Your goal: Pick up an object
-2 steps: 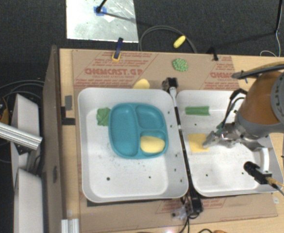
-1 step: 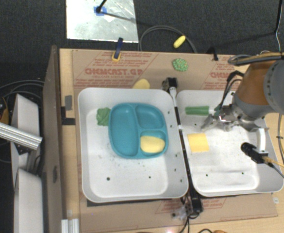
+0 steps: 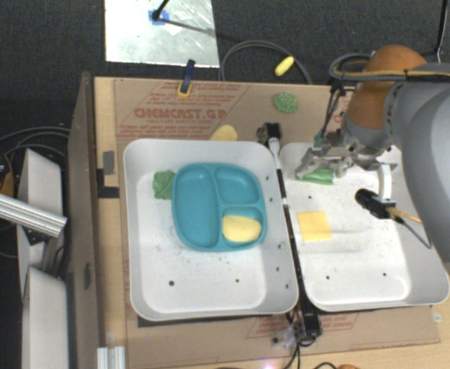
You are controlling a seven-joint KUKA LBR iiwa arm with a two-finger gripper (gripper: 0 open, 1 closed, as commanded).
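My gripper (image 3: 326,162) hangs low over the far left corner of the right bin (image 3: 363,283). A small green object (image 3: 317,177) lies on the bin floor right beneath it, partly covered by it; whether they touch is unclear. Nearer the front, a flat yellow square (image 3: 313,225) lies in the same bin, apart from the gripper. The left bin (image 3: 201,290) holds a blue divided tray (image 3: 209,204) with a yellow lump (image 3: 241,228) in its front right compartment. A green leafy piece (image 3: 163,184) rests against the tray's left edge.
The grey arm (image 3: 432,144) with its orange band (image 3: 378,91) covers the right bin's far right side. Behind the bins, a yellow piece (image 3: 225,134) and a green round piece (image 3: 286,102) lie on the cardboard (image 3: 171,114). The rims between the bins (image 3: 285,214) run down the middle.
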